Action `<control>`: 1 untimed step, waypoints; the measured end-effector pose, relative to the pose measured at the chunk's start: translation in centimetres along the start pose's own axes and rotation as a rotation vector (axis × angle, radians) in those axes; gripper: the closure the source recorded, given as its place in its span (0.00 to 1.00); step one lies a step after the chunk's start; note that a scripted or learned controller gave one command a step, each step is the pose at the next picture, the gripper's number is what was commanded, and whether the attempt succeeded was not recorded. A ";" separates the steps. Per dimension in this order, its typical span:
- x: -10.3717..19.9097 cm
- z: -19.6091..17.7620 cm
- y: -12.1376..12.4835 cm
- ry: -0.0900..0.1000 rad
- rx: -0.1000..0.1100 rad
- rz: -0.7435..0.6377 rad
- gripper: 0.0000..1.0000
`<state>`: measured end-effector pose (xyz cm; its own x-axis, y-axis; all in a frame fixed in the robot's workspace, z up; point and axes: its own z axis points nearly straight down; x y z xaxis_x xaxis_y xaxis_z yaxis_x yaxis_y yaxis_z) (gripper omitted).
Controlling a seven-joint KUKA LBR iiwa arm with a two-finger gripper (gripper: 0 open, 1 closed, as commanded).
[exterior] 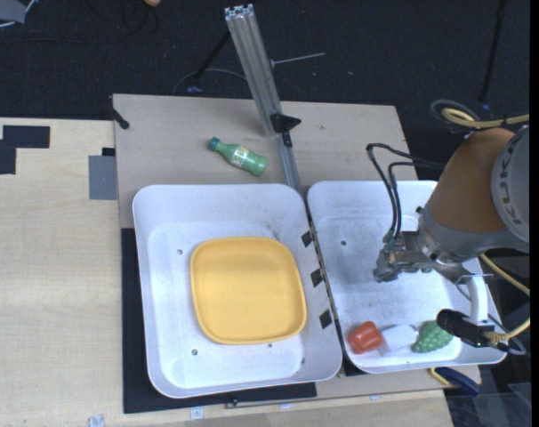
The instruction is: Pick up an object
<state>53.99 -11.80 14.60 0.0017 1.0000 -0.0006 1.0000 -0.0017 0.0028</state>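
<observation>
The claw (390,265) hangs over the middle of the right bin (358,205), and I cannot tell how it is set, because it is small and dark in this view. Nothing shows in its grip.

The things to pick lie toward the front of this bin, below the claw in the picture: a red object (366,336) nearest, a pale whitish object (398,337) touching or just beside it, and a green knobbly object (433,335) further right, near the bin's front corner.

I judge several risks. The three things sit close together, so a descent may push them apart or catch two at once. The green one is close to the wall, where the claw may hit the rim. Straight below the claw is only bare bin floor.

The yellow plate (248,289) lies in the left bin (154,212), far left of the claw, and a green bottle (238,156) lies on the desk (341,132) beyond.
</observation>
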 end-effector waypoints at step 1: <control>0.2 -4.4 -0.5 0.000 0.000 -0.001 1.00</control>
<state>53.45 -11.61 18.99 0.0006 1.0000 -0.0004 1.0000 -0.0006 0.0031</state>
